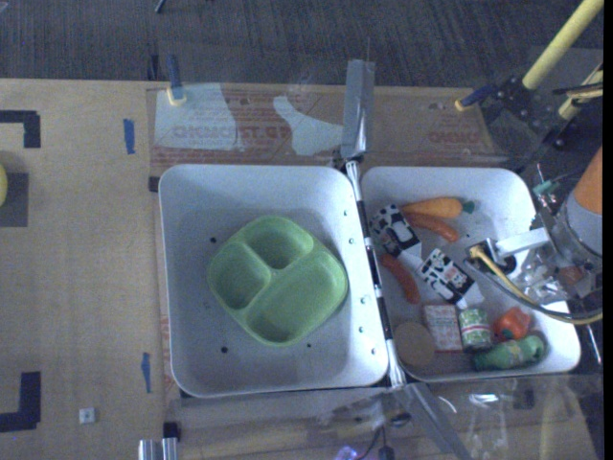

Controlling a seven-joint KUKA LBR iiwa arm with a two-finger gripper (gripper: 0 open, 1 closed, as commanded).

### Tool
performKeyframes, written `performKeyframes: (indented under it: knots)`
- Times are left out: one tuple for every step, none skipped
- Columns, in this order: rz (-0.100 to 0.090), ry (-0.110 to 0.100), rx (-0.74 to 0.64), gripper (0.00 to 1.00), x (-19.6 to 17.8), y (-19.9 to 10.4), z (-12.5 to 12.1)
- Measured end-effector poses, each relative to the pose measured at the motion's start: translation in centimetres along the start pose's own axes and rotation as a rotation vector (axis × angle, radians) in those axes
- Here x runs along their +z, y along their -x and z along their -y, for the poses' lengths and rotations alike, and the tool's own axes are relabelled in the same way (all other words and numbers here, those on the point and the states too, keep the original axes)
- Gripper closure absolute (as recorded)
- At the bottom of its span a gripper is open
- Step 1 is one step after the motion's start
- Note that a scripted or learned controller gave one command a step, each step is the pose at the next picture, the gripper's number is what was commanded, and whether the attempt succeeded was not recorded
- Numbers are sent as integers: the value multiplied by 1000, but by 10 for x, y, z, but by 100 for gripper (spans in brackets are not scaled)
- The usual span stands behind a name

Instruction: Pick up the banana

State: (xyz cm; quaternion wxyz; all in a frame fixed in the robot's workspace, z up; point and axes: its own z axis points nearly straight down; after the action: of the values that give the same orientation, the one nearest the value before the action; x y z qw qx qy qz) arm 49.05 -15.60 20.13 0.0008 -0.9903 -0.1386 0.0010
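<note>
You are looking down at the gripper point(541, 278) hanging over the right bin point(450, 173).
It is hovering at that bin's right side, near a red pepper point(512, 322) and a carrot point(436, 206). You cannot tell whether it is open or closed, nor where the banana is lying. A green plate point(278, 281) is sitting in the left bin point(192, 218).

Faint reddish block letters point(196, 134) run across the cardboard sheet point(412, 113) at twelve o'clock from the left bin point(182, 257), upside down and too blurred to spell out. A second strip point(455, 138) of the same print lies at twelve o'clock from the right bin point(517, 186). Toward six o'clock inside the right bin, a small can point(474, 329) bears a label and a small box point(442, 326) a pinkish printed face; neither is legible.
</note>
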Motion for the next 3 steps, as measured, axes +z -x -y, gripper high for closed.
performKeyframes:
  knots:
    - [1,-1,16,100,61,-101,-32]
    - [2,-3,75,100,13,-56,56]
    - [-1,0,13,100,-4,-93,157]
